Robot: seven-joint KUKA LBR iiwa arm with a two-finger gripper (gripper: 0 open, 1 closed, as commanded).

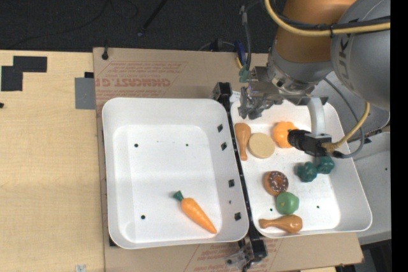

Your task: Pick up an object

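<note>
Grey arm (357,28) hides right bin's (357,213) back; pincer (254,105) state can't tell.

— Where is there room to come down?

— The left bin (121,118) is mostly bare floor; only a carrot (194,212) lies near its front edge.

— And the right bin (357,213)?

— Crowded. A tan disc (261,145), an orange ball (282,133), a donut (276,182), a green ball (287,202) and a drumstick (282,223) lie close together, and the arm (319,16) overhangs its back edge. The front right corner is open.
</note>
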